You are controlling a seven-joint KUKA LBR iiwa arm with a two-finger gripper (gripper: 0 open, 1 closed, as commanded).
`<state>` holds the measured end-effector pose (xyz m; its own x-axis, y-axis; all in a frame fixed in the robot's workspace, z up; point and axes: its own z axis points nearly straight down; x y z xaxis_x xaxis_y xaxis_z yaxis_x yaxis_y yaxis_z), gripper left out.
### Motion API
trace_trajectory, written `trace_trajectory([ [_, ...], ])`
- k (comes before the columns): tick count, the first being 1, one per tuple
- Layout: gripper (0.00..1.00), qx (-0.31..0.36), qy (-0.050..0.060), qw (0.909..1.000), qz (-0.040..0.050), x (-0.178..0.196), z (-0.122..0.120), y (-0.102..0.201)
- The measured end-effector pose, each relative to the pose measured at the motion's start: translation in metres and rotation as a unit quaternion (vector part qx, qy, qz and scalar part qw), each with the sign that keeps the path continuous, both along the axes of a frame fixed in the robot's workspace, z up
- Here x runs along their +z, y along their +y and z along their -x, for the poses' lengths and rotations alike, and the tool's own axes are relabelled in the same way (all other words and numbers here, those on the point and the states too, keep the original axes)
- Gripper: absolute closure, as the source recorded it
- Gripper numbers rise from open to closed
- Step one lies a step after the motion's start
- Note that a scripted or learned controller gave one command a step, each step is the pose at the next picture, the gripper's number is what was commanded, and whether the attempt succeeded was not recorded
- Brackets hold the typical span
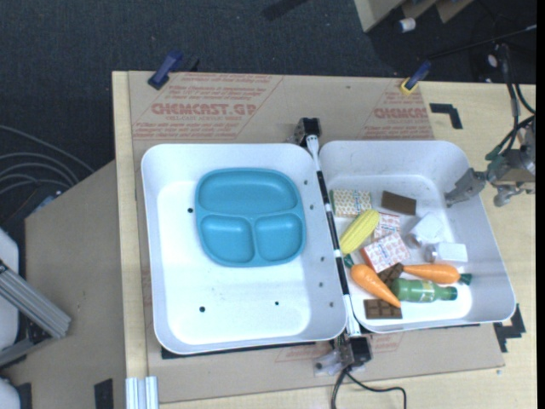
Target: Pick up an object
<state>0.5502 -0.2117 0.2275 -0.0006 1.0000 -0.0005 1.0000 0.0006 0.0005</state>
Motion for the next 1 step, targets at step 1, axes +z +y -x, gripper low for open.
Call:
trace_trajectory([
  [1, 0.0, 0.0, 0.002, 1.0, -0.0011, -0.1384, -0.0533, 0.0499],
])
